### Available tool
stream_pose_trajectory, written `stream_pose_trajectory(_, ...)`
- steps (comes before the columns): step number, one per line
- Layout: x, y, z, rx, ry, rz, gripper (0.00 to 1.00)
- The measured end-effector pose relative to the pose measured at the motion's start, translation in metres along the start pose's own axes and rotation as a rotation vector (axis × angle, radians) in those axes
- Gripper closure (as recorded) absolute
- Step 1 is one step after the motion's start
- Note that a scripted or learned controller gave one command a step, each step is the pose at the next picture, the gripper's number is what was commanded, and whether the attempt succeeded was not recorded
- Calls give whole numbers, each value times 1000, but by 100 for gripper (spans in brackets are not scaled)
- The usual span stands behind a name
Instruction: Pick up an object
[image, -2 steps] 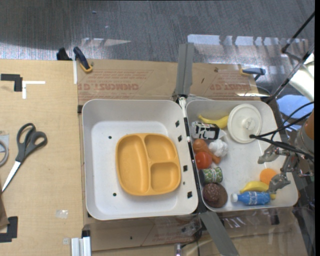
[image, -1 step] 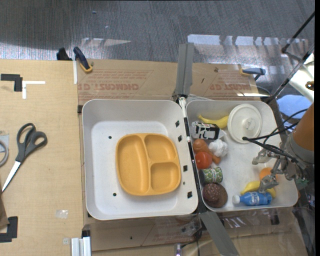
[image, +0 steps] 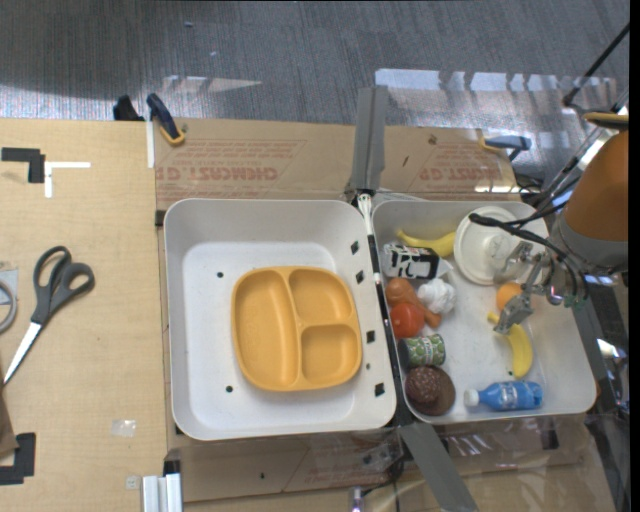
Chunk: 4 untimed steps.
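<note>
Two shallow white bins sit side by side on my bench. Far to the left, on the bare wood, lies a pair of scissors with black handles (image: 50, 290). Next comes the left white bin (image: 190, 330), and in it rests a yellow plastic plate with three parts (image: 297, 328), lying flat near the middle.

Behind both bins is a flat brown cardboard sheet (image: 250, 160) with red letters on it. The letters look upside down to me and I cannot read them well.

Then comes the right white bin (image: 570, 395), which is full of small things. Along its left side I see a black and white pack (image: 412, 263), a white crumpled lump (image: 436, 295), a red tomato-like ball (image: 406, 319), a small green labelled can (image: 425, 350) and a dark brown round thing (image: 430, 388). The writing on the can and pack is too small to read. A yellow banana (image: 428, 242) lies at the back by a white round cup (image: 487, 247). Another yellow banana (image: 519, 350) lies further right, with a small orange ball (image: 510, 295) just behind it. A clear bottle with a blue label (image: 508, 396) lies on its side at the front.

My arm comes in from the right and bends down over this bin. My gripper (image: 518, 307) hangs low, right by the orange ball and the top of the second banana. I cannot tell if my jaws are apart or together, or if they hold anything.
</note>
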<state>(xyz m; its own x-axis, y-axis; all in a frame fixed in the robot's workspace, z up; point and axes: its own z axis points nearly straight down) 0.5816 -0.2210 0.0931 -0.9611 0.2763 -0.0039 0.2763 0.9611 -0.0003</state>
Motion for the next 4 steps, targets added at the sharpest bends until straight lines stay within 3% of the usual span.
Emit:
stream_pose_trajectory(1, -2, 2, -10, 1, -4, -4, 100)
stream_pose_trajectory(2, 42, 55, -144, 0, 1, 14, 100)
stream_pose_trajectory(3, 51, 42, 1, -2, 2, -506, 100)
stream_pose_trajectory(4, 86, 36, 2, -1, 3, -165, 100)
